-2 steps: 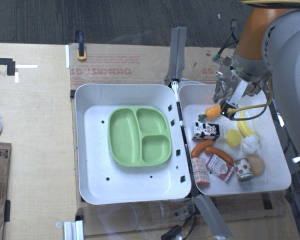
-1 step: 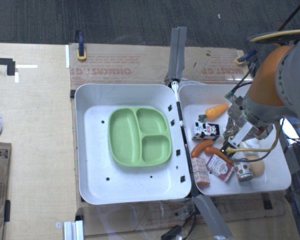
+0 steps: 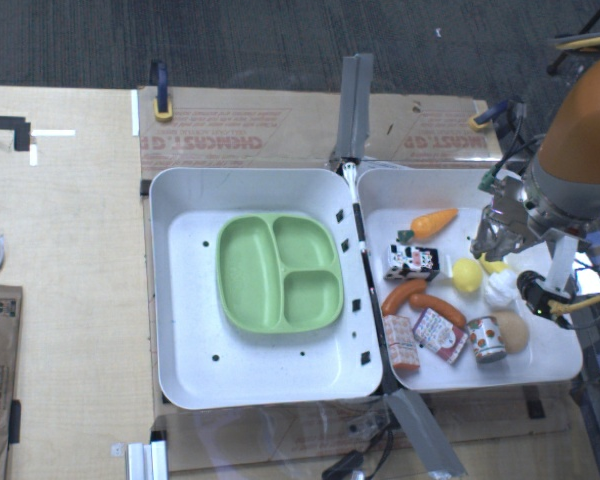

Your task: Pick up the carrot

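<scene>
The carrot [image 3: 435,222] lies at ten o'clock from the gripper [image 3: 485,249]; a lemon [image 3: 466,275] sits at its seven o'clock, a toy cow [image 3: 413,260] beyond.

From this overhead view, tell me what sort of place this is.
Probably a robot manipulation test bench: two white bins on cardboard, toy food such as a carrot, a green divided plate, and a grey-orange arm.
</scene>
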Controlling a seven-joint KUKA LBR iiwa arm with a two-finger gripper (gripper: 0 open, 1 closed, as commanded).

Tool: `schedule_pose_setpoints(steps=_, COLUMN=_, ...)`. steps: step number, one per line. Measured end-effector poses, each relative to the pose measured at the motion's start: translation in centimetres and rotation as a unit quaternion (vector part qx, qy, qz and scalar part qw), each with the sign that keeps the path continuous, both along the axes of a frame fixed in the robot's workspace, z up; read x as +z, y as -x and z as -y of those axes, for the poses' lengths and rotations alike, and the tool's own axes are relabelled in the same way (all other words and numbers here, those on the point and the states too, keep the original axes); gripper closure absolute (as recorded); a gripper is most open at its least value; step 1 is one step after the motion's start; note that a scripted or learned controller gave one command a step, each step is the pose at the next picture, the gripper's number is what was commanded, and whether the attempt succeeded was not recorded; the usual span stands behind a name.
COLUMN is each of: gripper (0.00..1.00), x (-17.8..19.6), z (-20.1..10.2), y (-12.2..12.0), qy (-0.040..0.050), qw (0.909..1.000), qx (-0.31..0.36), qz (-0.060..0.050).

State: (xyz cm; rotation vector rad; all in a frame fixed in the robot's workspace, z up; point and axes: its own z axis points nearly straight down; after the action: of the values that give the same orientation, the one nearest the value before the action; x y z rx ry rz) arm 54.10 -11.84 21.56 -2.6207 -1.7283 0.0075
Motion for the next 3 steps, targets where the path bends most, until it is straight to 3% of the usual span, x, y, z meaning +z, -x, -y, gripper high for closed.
schedule_pose_setpoints(steps=1, gripper=1.00, x=-0.9, z=1.9, y=-8.5, qy=0.0001, qw=0.9995, qx=0.033, qz=0.000)
schedule_pose_setpoints(steps=2, gripper=0.00, x=-0.9, z=1.9, y=-8.5, qy=0.0001, qw=0.9995, qx=0.033, qz=0.000)
schedule_pose_setpoints(steps=3, gripper=0.00, x=-12.5, z=-0.3, y=-11.8, qy=0.0000, qw=0.9985, qx=0.055, qz=0.002)
